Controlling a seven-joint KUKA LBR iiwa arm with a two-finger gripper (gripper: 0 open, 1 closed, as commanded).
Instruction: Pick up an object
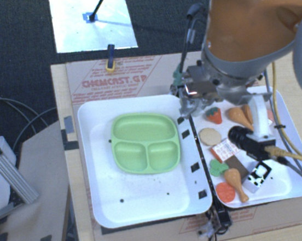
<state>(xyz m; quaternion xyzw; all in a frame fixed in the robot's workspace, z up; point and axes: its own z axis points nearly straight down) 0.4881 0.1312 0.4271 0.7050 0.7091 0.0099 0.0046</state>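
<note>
The right bin [291, 181] holds several toy foods. A strawberry [213, 115] and an orange cone-shaped piece [239, 115] lie at the back, with a round tan cookie [210, 136] in front of them. Further forward are a red-and-white packet [224, 150], a brown block [235, 163], a green piece [217, 167], a drumstick [235, 181], a red slice [224, 192] and a black-and-white cube [259, 175]. My gripper [189, 105] hangs low over the back of the ridge between the bins, just left of the strawberry. Nothing is visibly held.
In the left bin [104, 206] lies a green divided plate [145, 143]. The big grey and orange arm covers the right bin's back right corner. A cardboard sheet [118, 77] lies behind the bins, and a metal frame [2, 164] stands at the left.
</note>
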